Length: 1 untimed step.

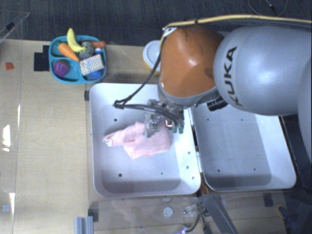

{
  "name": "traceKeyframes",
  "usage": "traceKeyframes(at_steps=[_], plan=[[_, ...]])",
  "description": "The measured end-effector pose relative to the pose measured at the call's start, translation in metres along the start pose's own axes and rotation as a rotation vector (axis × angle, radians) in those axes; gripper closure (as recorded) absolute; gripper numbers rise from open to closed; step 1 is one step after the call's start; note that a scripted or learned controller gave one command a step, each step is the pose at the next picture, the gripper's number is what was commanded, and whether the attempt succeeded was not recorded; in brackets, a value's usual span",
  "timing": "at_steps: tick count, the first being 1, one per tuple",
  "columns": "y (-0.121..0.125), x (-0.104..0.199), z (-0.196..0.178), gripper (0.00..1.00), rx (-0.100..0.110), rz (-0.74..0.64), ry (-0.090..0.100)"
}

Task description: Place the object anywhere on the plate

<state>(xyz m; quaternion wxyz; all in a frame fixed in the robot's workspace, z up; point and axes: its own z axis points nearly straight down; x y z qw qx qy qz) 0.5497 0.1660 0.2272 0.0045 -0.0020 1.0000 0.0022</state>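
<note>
The small dark gripper (163,123) sits low at the right end of a soft, crumpled pink cloth (136,141) - it is too dark and small there to tell if it is pinching the cloth or just touching it. The cloth lies in the middle of the left white bin (105,179). Above is the big grey and orange arm (263,67). The blue plate with little sections (73,80), full of toy food, sits well apart on the bench, past the bin's far corner. So I think the job is only starting - lifting, carrying and putting down are all left to do
</note>
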Motion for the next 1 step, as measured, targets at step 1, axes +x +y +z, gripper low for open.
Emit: traceKeyframes(at_steps=[1], plan=[[-0.0002,-0.0001,-0.0002,0.00,0.000,0.000,0.000]])
